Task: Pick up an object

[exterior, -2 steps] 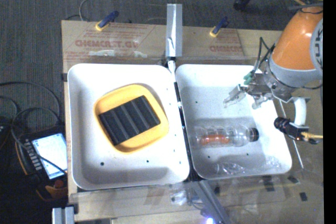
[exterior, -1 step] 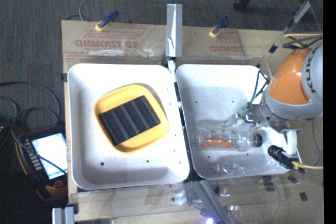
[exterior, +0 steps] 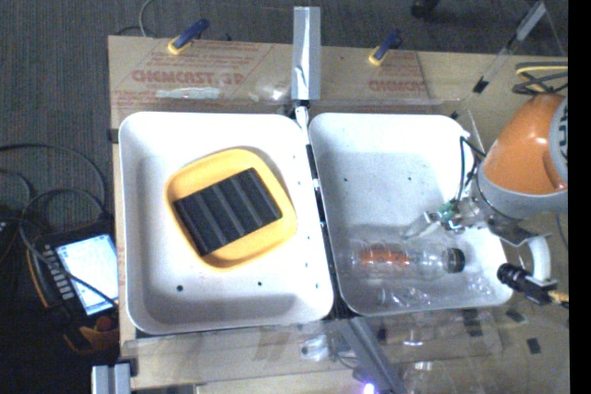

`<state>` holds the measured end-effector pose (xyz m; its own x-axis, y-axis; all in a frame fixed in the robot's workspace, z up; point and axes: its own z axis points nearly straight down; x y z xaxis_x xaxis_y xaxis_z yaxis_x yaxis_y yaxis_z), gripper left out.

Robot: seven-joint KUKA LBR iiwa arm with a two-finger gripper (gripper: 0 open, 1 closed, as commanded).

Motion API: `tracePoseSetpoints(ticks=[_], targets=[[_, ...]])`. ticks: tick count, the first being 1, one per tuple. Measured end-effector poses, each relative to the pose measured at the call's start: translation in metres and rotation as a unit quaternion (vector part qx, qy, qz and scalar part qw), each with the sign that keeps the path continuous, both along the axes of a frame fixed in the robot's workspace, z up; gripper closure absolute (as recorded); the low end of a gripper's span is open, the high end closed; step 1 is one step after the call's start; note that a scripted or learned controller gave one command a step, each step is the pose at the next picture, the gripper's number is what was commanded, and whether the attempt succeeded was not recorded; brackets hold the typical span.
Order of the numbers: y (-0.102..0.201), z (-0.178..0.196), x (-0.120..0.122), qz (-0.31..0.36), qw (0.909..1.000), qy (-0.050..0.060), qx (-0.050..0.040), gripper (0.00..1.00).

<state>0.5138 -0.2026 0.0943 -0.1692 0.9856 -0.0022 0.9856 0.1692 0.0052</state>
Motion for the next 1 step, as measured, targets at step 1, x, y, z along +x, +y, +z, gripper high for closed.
tracePoseSetpoints(ticks=[1], targets=[[0.0006, 0.0101, 0.0016, 0.0, 1.0, -0.002, 0.0001, 1.0]])
